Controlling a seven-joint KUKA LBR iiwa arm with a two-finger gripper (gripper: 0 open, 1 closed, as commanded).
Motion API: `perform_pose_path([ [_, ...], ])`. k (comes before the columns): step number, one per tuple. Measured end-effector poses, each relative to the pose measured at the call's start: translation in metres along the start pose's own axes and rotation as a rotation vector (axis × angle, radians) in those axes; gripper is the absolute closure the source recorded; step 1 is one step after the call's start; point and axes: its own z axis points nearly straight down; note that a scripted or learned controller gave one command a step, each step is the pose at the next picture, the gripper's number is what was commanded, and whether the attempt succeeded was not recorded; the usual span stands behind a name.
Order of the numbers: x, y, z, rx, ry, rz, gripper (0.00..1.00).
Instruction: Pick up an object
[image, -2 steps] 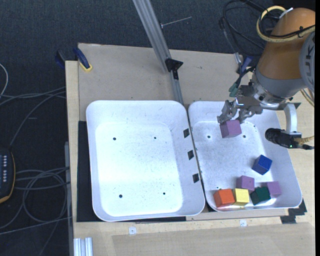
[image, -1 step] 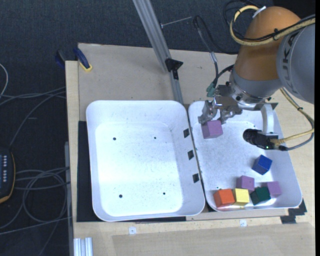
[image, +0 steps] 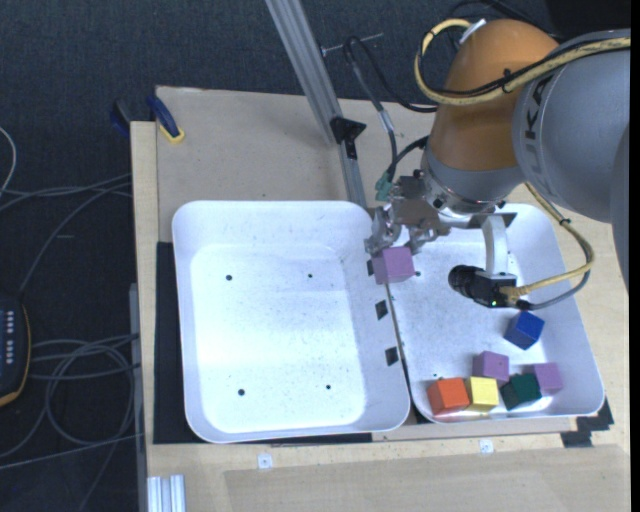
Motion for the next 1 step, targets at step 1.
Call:
perform_pose_path([
  [1,0.0551,-0.0077,0.008,0.001,0.0,-0.001,1.0],
])
